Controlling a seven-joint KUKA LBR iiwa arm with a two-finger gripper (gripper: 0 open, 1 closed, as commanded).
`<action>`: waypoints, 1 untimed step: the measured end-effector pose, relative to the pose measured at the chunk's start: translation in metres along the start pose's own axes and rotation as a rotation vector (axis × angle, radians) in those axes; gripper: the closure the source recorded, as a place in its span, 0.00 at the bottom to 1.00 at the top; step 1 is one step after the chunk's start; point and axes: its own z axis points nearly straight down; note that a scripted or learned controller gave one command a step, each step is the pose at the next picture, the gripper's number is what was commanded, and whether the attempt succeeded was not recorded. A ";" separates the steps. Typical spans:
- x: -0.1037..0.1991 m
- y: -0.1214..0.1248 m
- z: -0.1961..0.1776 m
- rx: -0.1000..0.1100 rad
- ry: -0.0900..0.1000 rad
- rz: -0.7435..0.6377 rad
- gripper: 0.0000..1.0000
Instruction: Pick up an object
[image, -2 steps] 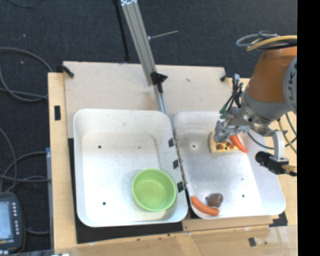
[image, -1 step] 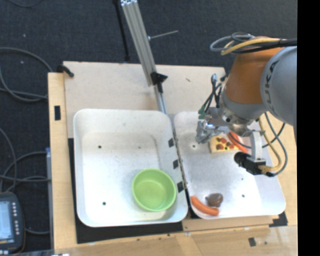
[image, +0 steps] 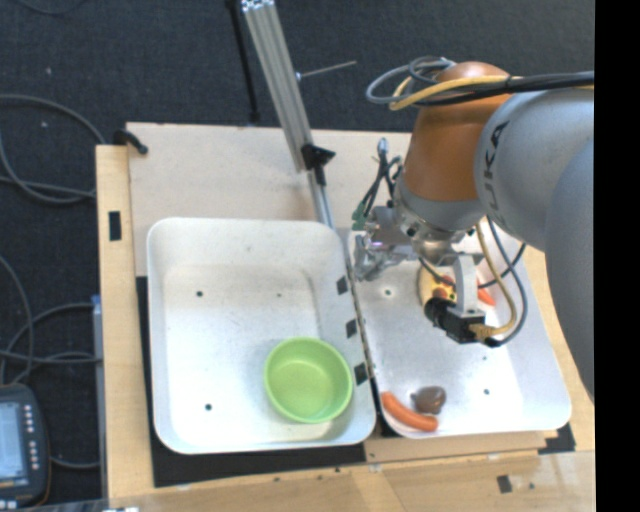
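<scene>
My gripper (image: 372, 254) hangs low over the far left corner of the right bin (image: 520, 390), close to the wall between the two bins. Nothing shows in its grasp. An orange carrot-shaped piece (image: 409, 412) and a small brown lump (image: 430, 399) lie together at the near left corner of the right bin, well below the gripper. A green bowl (image: 308, 378) sits upright in the near right part of the left bin (image: 200, 300). A small orange-red item (image: 486, 296) peeks out from behind the arm's cables.
A slanted aluminium post (image: 285, 90) rises from the bench behind the bins, just left of the arm. A black module with yellow trim (image: 455, 315) and looped cables hang from the wrist over the middle of the right bin.
</scene>
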 end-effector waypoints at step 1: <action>0.051 0.013 0.013 0.001 -0.002 0.002 1.00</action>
